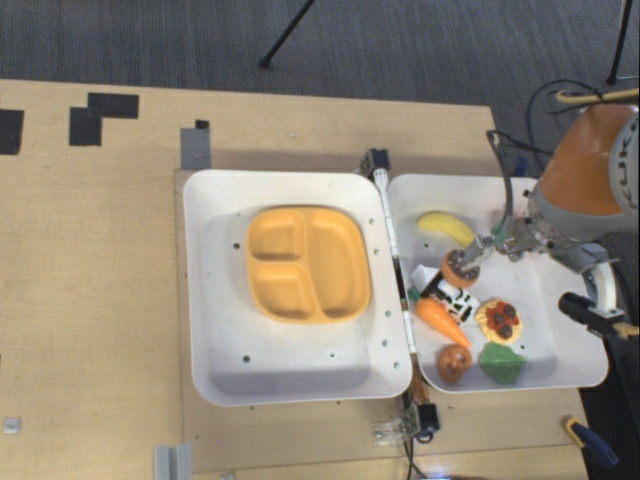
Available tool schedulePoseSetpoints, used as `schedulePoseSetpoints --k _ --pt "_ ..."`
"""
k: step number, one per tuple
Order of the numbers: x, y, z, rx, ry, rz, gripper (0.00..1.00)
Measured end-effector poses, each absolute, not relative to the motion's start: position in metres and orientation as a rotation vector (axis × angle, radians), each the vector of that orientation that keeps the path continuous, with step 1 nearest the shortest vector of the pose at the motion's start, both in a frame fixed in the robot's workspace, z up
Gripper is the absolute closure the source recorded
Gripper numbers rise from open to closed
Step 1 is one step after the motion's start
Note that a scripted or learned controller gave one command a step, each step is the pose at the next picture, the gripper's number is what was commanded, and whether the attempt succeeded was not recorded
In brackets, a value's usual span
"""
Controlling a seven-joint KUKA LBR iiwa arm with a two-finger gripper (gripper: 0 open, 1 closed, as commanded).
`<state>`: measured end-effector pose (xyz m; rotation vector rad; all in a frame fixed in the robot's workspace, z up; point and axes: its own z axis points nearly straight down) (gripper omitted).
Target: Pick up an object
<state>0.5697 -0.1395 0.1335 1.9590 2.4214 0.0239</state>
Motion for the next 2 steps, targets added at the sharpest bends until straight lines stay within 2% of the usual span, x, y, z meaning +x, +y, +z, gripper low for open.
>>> schedulePoseSetpoints --k 1,2 --pt "0.562 -0.139 0.123 1.984 2.430 0.003 0.00" --pt "0.635 -0.108 0.095 1.939 2.459 0.012 0.00"
